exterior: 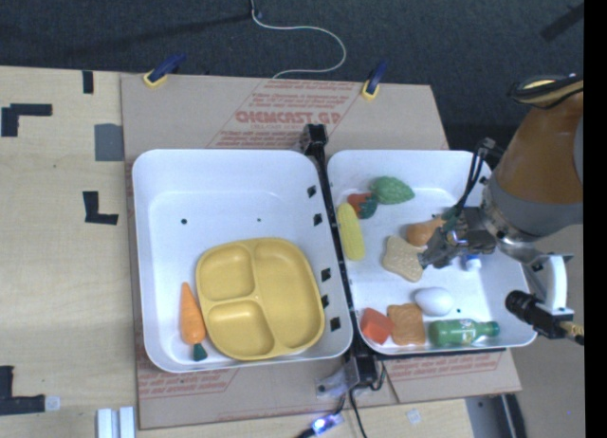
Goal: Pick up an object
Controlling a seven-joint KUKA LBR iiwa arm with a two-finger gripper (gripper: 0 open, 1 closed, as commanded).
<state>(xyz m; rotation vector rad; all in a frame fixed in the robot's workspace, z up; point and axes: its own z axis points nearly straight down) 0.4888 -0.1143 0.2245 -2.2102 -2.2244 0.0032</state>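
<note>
1. Jaws [444, 248] hang low over the right bin [474, 163], dark and small against the clutter; whether they stand apart or closed I cannot tell, and nothing shows clearly between them.
2. Nearest candidates: a tan bread-like piece [405, 258] just at 9 o'clock of the jaws, an orange-brown lump [422, 232] at 10 o'clock, a white egg [435, 301] at 6 o'clock.
3. Risk, as I judge it: these three lie close together, so a descent could land between them, nudge one aside, or pinch an edge that slips out on the lift.
4. Farther off: a green bottle [462, 333] at 5 o'clock near the bin's wall, where a grasp could foul the rim; a yellow corn [351, 231] hugs the divider at 9 o'clock.
5. Left bin [161, 180] holds a yellow divided plate [258, 296] and a carrot [191, 318].
6. Writing: red print on the cardboard [285, 116] under the bins, upside down, not legible to me.
</note>
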